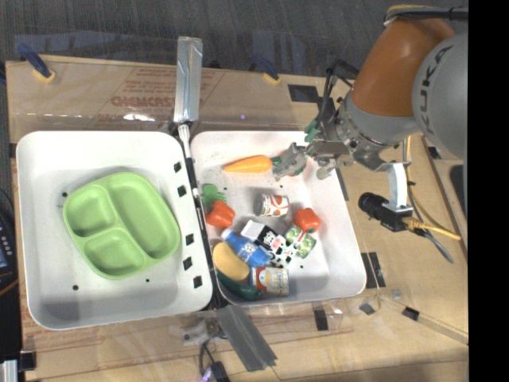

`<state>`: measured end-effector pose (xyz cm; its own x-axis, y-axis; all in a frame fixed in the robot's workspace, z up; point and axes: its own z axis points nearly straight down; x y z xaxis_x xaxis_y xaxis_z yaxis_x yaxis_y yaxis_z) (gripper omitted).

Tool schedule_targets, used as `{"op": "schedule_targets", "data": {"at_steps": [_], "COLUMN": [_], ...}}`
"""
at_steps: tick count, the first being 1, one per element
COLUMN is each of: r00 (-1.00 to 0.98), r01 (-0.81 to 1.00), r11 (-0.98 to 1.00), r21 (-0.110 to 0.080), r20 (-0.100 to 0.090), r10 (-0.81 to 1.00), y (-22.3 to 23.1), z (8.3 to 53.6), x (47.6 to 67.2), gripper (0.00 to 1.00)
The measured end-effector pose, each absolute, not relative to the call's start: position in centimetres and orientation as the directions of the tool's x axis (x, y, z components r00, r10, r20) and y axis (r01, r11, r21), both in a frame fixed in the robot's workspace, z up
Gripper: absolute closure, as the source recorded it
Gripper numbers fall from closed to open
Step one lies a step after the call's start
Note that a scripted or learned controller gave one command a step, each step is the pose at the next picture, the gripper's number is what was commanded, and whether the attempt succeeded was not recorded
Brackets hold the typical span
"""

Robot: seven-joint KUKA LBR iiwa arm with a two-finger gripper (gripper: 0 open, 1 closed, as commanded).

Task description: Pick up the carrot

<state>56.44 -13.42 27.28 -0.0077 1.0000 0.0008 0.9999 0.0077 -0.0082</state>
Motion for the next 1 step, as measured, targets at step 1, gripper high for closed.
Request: {"op": "schedule_targets", "data": {"at_steps": [1], "r00": [0.009], "r01": [1.0], "r11": [-0.009], "r21": [-0.008], "r20": [0.0], "r10": [1.0], "y": [-13.12], "z": [22.2], "x": [65.32], "gripper": [0.0]}}
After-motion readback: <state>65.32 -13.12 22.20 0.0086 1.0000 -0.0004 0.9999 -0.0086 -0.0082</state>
